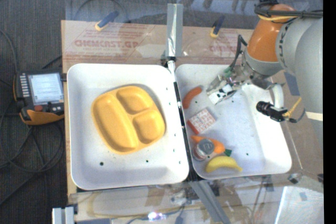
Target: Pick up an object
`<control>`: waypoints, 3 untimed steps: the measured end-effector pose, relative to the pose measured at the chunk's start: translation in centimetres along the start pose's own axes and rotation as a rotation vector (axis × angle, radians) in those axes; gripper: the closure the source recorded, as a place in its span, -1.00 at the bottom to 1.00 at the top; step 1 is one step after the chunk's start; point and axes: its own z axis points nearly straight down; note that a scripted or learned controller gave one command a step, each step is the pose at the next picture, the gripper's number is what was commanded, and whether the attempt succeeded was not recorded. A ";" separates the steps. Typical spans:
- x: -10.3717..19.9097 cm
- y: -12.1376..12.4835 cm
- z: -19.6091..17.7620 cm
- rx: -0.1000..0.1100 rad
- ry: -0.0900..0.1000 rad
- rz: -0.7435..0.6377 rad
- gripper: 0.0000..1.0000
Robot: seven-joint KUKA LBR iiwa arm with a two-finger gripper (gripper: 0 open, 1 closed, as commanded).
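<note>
1. Candidate pick items all sit in the right white bin: orange-red elongated piece near its upper-left corner, long axis diagonal, running lower-left to upper-right.
2. Small red-and-white checked flat packet lies just below it, tilted.
3. Round grey can beside an orange carrot-like toy; yellow plastic banana just below, long axis roughly horizontal, near the front wall.
4. Gripper is low over the upper part of that bin, right of the orange-red piece; finger state: cannot tell.
5. Left white bin holds a yellow three-compartment tray.
</note>
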 end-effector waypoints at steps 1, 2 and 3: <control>-3.0 1.5 0.1 0.004 0.005 -0.060 -1.00; -2.6 1.3 0.1 0.003 -0.008 -0.118 -1.00; 0.1 3.5 0.1 0.011 -0.014 0.237 -1.00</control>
